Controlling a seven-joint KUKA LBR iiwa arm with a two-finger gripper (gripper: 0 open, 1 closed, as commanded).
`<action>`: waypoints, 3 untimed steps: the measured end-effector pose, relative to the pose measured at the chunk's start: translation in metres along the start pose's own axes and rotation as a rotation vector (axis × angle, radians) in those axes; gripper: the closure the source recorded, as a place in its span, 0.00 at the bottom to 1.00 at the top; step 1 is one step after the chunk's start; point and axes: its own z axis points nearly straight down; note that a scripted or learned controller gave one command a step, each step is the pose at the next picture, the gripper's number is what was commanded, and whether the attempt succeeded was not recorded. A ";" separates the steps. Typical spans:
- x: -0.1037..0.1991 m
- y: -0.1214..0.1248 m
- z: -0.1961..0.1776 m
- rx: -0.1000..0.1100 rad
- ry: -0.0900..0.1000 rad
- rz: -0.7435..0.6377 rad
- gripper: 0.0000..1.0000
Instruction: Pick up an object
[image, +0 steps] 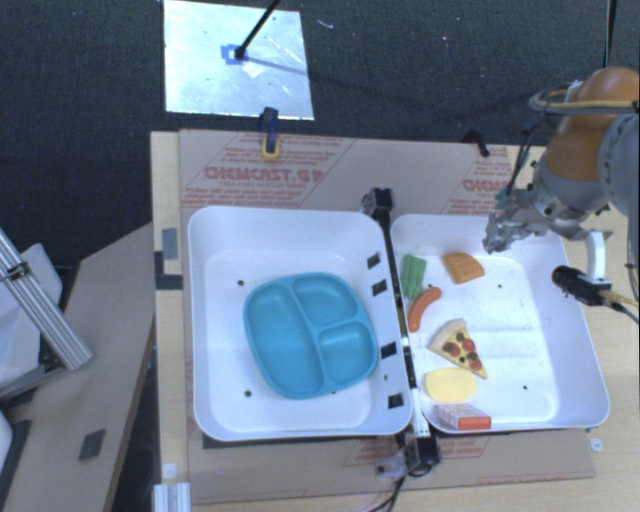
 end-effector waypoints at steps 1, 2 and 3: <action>-0.003 -0.008 -0.056 -0.003 -0.001 0.003 1.00; -0.006 -0.008 -0.100 -0.001 0.000 0.001 1.00; -0.006 -0.007 -0.126 -0.001 0.000 -0.001 1.00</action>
